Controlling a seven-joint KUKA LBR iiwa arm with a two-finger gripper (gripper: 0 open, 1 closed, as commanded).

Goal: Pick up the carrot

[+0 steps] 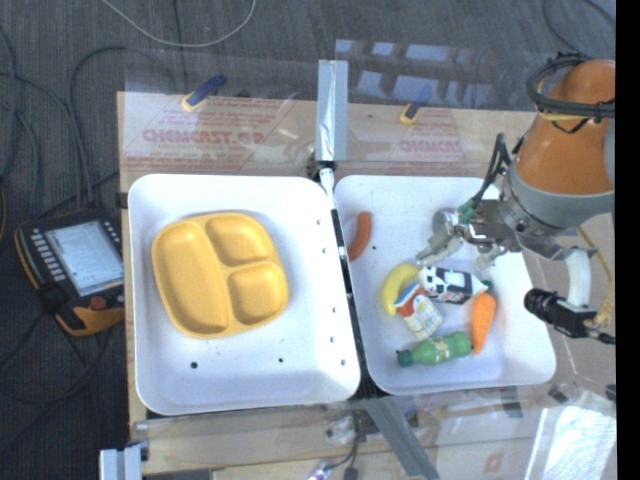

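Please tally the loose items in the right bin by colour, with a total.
Orange: 2, the carrot and sausage
Yellow: 1, the banana
Green: 1, the bottle
Dark blue and white: 1, the carton
Red and white: 1, the packet
Total: 6

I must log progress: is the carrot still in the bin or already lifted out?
In the bin. The carrot lies on the right bin's floor beside the green bottle; the gripper is apart from it.

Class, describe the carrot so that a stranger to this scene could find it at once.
Start at the right-hand shallow white bin. Near its right wall lies the small orange tapered carrot, above the green bottle's cap end. The hot dog is redder and lies far left; only the carrot narrows to a point.
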